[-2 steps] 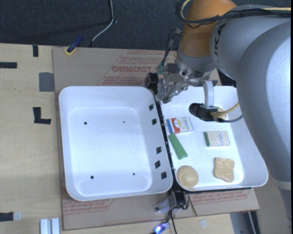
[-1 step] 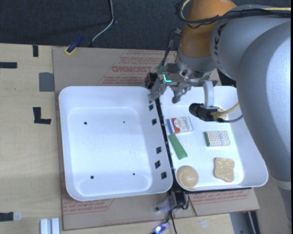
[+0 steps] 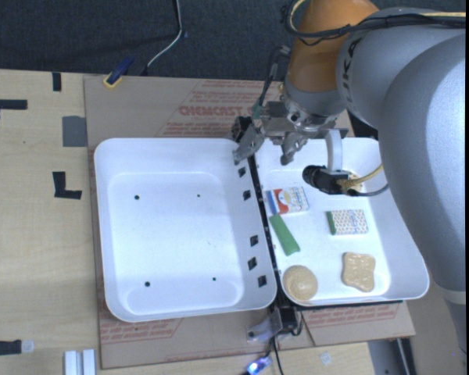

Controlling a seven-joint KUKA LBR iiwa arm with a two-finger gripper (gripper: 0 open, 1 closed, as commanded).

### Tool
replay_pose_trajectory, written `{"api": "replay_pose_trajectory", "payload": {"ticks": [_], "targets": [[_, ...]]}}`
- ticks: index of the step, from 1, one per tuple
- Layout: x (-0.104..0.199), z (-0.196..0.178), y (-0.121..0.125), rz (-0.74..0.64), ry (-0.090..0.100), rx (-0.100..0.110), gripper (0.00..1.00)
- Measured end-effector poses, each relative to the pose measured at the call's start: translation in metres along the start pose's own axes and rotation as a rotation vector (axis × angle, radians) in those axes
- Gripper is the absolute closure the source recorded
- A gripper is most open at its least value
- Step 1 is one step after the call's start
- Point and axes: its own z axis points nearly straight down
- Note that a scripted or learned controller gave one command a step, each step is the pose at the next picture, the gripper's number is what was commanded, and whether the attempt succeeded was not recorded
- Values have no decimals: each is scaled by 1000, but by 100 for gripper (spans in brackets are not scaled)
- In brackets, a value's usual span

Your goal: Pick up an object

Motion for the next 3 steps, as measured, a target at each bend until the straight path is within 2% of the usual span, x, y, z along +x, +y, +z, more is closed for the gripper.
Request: {"api": "replay_pose_trajectory", "payload": {"ticks": [1, 2, 3], "targets": [[16, 40, 19, 10, 4, -30, 0], [15, 38, 19, 10, 4, -32, 0], [-23, 38, 4, 14, 3, -31, 0]]}}
